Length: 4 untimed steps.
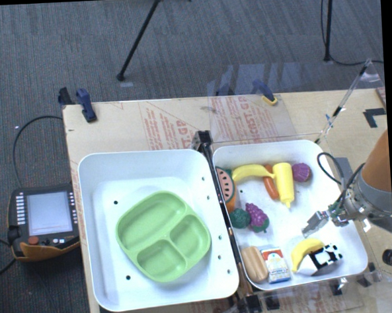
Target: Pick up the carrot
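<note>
The carrot (271, 188) is a short orange piece in the right bin (330, 177), wedged between a yellow banana (251, 172) and a yellow bottle (284, 181), which partly cover it. My gripper (316, 222) reaches in from the right and hangs over the bin's right part, to the lower right of the carrot and well apart from it. Nothing shows between its fingers.
The right bin also holds a watermelon slice (225, 184), a purple fruit (302, 172), broccoli (239, 218), grapes (257, 216), a hot dog (254, 263), a small carton (276, 264), a second banana (305, 250) and a black-and-white item (325, 258). A green divided plate (162, 235) lies in the left bin (92, 192).
</note>
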Motion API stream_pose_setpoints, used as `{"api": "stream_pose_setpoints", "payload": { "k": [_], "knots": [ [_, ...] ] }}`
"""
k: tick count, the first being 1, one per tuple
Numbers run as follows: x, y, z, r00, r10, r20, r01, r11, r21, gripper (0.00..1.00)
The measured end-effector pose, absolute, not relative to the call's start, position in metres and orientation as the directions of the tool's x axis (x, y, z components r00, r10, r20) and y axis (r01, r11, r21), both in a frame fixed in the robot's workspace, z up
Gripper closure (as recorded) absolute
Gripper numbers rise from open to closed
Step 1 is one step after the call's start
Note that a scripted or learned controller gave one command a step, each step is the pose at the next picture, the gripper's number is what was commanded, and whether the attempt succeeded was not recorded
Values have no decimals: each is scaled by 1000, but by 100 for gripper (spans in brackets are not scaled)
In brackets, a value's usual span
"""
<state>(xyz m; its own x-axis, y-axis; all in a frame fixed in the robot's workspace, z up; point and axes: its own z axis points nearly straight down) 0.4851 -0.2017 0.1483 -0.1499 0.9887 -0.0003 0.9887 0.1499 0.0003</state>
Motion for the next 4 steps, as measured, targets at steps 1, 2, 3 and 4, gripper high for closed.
{"api": "stream_pose_setpoints", "payload": {
  "k": [1, 2, 3, 4],
  "knots": [
    [547, -208, 85, -62, 998, 10, 998, 62, -6, 0],
    [580, -160, 87, -295, 956, 1, 956, 295, 1, 0],
    [579, -161, 96, -292, 956, 3, 956, 292, -1, 100],
    [579, -161, 96, -291, 957, 3, 957, 291, 0, 0]
  ]
}}
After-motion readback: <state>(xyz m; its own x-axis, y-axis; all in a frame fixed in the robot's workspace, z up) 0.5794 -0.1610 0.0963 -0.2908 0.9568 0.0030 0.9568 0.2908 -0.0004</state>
